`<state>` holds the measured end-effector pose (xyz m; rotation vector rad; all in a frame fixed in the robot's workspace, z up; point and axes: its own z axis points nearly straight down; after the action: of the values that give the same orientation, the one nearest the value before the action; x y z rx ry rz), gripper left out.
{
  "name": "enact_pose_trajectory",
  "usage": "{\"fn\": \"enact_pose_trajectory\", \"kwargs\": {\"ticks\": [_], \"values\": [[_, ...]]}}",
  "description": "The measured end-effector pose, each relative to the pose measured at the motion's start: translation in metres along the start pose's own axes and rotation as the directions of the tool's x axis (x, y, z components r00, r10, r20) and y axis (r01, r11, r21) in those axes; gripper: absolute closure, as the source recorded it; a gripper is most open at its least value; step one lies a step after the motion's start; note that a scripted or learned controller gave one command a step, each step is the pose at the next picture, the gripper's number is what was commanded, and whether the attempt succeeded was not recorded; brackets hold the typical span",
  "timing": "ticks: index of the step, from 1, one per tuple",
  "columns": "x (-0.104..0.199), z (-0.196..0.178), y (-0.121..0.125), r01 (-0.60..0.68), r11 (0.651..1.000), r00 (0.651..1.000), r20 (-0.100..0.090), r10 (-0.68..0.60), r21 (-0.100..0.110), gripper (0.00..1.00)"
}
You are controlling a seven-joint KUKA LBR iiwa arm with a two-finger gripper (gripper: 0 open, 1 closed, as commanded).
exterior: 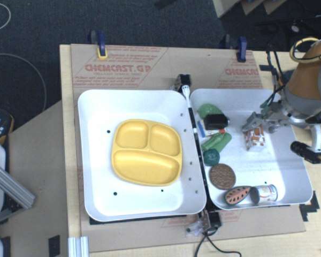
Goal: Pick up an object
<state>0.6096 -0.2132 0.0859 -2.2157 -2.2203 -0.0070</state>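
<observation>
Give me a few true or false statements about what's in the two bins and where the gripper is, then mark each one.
1. The yellow divided plate lies in the left bin. True.
2. The gripper is over the left bin. False: it is over the right bin, above a small red-and-white packet.
3. The brown round disc lies in the right bin. True.
4. The small can lies on the yellow plate. False: it lies near the right bin's front edge.

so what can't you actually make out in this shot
- Gripper, camera view: small and blurred, so whether it grips the red-and-white object beneath it is unclear.
- Arm: cut off by the right edge.
- Green objects in the right bin: partly overlapped by a black item; shapes unclear.
</observation>
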Motion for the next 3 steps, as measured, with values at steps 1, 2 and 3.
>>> {"fn": "enact_pose_trajectory", "kwargs": {"ticks": [1, 2, 3], "values": [[0.007, 0.001, -0.051, -0.004, 1.000, 1.000, 0.004, 0.004, 0.006, 0.00], [0.011, 0.000, 0.013, 0.002, 1.000, 1.000, 0.009, -0.001, -0.007, 0.00], [0.010, -0.011, 0.011, 0.000, 1.000, 1.000, 0.010, 0.000, -0.008, 1.00]]}}
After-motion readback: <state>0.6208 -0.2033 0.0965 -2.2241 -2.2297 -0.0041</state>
